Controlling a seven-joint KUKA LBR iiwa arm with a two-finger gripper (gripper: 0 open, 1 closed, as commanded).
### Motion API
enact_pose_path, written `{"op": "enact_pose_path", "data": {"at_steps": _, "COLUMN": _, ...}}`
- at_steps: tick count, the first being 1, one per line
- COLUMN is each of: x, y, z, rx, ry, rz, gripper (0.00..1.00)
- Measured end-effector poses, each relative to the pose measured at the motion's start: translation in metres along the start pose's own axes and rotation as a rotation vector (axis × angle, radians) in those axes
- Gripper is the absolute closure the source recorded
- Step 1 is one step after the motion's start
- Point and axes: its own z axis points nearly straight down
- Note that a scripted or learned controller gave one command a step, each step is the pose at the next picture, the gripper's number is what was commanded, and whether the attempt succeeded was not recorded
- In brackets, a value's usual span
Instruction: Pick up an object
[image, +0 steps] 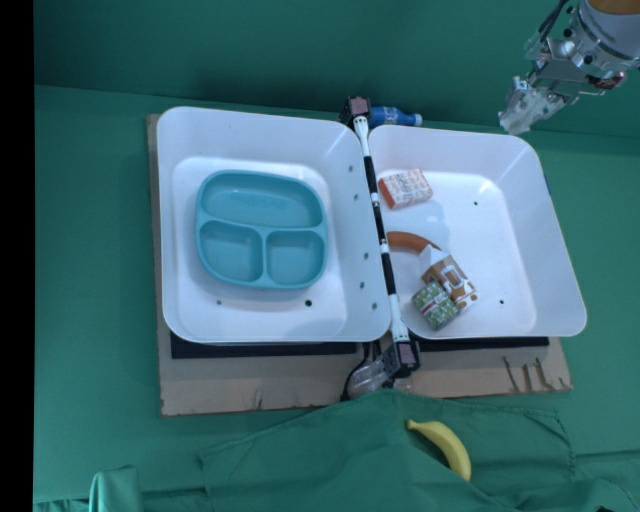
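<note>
Orange snack carton (405, 187) in right bin (540, 200), well below-left of gripper (520, 115), finger spread impossible to tell, sausage (412, 241) and small house-print box (445, 291) farther off.

Pincer (520, 112) above right bin's (520, 160) far corner; teal plate (262, 229) in left bin (190, 140)

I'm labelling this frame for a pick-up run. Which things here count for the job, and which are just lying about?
For the job:
tool, above the right bin's far corner
right bin
orange carton
sausage
house-print box
green box

Lying about:
left bin
teal plate
banana on the cloth
bottle behind the bins
</note>
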Motion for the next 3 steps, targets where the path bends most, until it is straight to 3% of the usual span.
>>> {"op": "enact_pose_path", "data": {"at_steps": 1, "x": 0.069, "y": 0.050, "z": 0.026, "rx": 0.010, "ry": 0.004, "rz": -0.006, "gripper": 1.00}}
{"op": "enact_pose_path", "data": {"at_steps": 2, "x": 0.171, "y": 0.048, "z": 0.054, "rx": 0.016, "ry": 0.009, "rz": -0.008, "gripper": 1.00}}
{"op": "enact_pose_path", "data": {"at_steps": 3, "x": 0.196, "y": 0.047, "z": 0.098, "rx": 0.018, "ry": 0.004, "rz": -0.002, "gripper": 1.00}}
